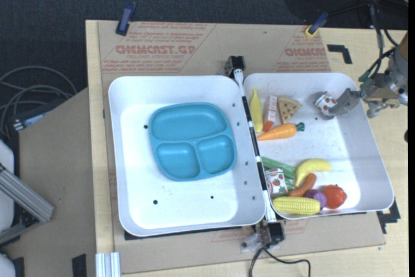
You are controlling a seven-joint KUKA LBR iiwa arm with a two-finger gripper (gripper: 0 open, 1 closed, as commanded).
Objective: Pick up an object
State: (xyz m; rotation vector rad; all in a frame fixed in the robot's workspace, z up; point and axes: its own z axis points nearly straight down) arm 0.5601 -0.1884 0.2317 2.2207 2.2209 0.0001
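One small silvery, crumpled-looking object (326, 105) sits in your right bin (376, 159), near its upper right corner, its long axis running roughly left to right. Your gripper (350, 100) reaches it from the right edge; whether it grips, you cannot tell. Glossy toy foods cluster along that bin's left and lower sides. A smooth blue divided plate (192, 140) fills the left bin (130, 204).
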